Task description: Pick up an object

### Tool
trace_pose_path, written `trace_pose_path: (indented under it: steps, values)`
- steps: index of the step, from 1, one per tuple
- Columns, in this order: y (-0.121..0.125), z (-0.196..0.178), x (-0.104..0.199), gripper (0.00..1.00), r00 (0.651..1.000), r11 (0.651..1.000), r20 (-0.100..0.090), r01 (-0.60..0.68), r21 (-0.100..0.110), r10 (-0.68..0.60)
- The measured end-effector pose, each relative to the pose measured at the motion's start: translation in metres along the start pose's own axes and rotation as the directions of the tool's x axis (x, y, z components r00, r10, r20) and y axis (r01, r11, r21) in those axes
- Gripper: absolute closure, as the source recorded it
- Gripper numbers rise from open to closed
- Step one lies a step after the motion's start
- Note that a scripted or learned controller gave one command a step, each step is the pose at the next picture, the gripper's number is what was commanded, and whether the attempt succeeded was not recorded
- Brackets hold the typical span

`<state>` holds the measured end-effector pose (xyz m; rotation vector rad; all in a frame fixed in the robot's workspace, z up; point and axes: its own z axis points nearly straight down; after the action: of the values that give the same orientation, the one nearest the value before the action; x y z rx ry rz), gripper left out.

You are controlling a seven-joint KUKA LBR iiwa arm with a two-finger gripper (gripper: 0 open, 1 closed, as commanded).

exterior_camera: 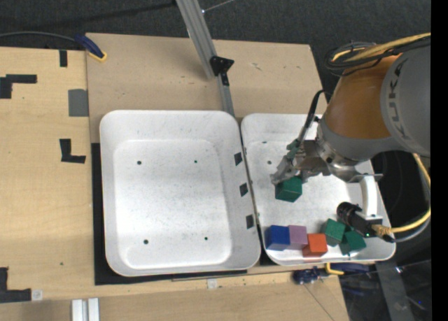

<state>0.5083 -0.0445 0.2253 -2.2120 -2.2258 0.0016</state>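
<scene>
Pincer [288,173] hangs over the right bin [269,127], its tips on a green block [288,190] it appears to be pinching, a piece I judge light, rigid, and best gripped across opposite flat faces.

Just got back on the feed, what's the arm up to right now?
The arm's end effector is over the right bin, right at a green block. Whether it actually has the block is unclear. A blue block, purple block, orange block and two more green blocks sit along the bin's near edge.
</scene>
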Motion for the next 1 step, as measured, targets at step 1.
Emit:
trace_pose_path:
  steps: [1]
  values:
    - [-0.0081, 0.0054, 0.0618, 1.0, 1.0, 1.0, 0.0, 0.001, 0.001, -0.001]
